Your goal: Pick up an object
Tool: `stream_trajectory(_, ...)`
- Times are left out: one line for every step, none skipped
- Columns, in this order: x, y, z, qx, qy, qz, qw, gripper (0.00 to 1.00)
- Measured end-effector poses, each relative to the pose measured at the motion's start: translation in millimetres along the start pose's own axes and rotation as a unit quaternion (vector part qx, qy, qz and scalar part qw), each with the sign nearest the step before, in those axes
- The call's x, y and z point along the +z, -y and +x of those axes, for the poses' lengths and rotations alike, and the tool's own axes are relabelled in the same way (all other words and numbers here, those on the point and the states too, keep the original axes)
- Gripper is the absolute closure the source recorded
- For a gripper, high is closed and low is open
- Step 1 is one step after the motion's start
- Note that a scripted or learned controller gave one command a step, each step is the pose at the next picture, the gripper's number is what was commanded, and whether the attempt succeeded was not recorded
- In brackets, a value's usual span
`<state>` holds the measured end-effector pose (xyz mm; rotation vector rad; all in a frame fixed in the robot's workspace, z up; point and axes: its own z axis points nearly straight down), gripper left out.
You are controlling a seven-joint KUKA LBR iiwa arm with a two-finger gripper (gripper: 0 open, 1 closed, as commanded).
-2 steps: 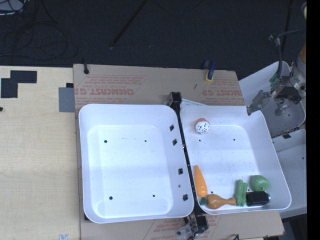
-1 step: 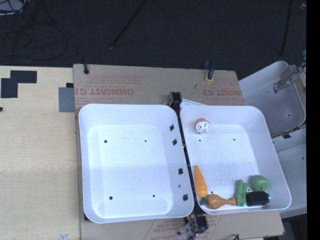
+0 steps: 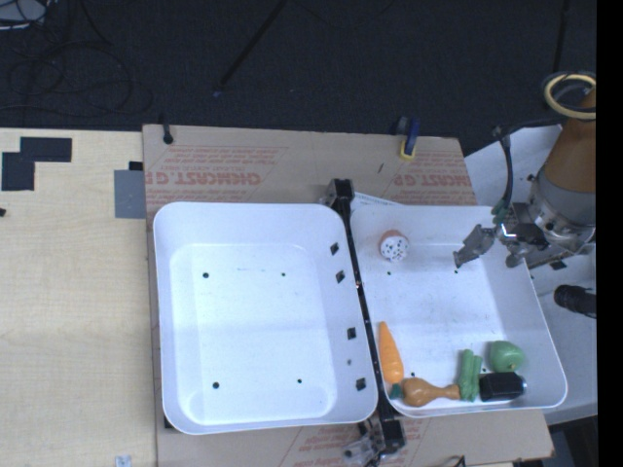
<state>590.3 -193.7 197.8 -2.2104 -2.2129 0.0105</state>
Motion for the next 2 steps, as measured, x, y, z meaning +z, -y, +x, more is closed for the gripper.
stream_trajectory(117,28,62,-0.001,0.001,-0.004,1.0000,0.00)
stream_trajectory(101,26,58,0.003,0.002,-0.005,1.0000,1.00)
